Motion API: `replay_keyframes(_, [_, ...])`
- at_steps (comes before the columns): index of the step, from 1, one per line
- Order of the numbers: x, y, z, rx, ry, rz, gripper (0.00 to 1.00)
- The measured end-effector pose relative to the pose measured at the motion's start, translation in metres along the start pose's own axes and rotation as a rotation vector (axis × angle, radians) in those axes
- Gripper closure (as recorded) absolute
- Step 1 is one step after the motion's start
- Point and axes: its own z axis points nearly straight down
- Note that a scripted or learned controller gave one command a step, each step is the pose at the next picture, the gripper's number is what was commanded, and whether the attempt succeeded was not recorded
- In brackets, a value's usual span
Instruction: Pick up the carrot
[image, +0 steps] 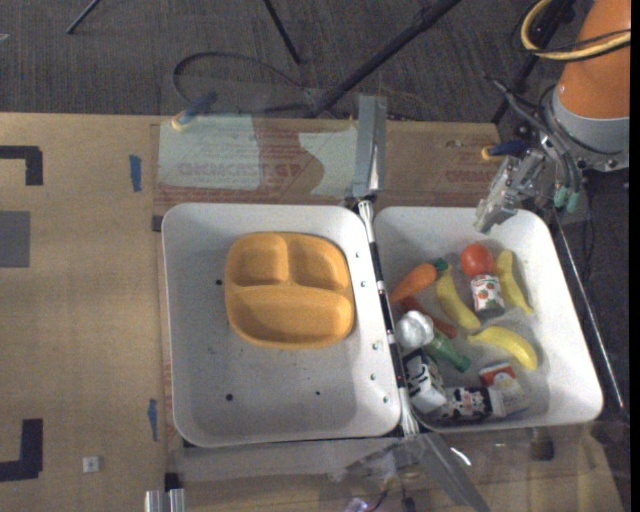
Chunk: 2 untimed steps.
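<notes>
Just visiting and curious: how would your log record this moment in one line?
pincer: above right bin's far edge | carrot: lying in right bin, untouched | grasp: not yet

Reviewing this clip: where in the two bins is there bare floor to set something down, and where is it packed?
Left bin: bare floor runs all around the orange divided plate, widest between plate and near wall. Right bin: a bare patch at the far-left corner, behind the carrot. Its middle and near side are crowded with bananas, cartons and bottles.

Arm (600, 80) — cropped top-right
</notes>
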Motion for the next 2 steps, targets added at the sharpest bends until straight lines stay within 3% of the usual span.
replay_keyframes(1, [0.013,0.010,0.071,-0.001,0.001,-0.263,1.00])
replay_keyframes(2, [0.051,-0.011,0.080,-0.001,0.001,-0.431,1.00])
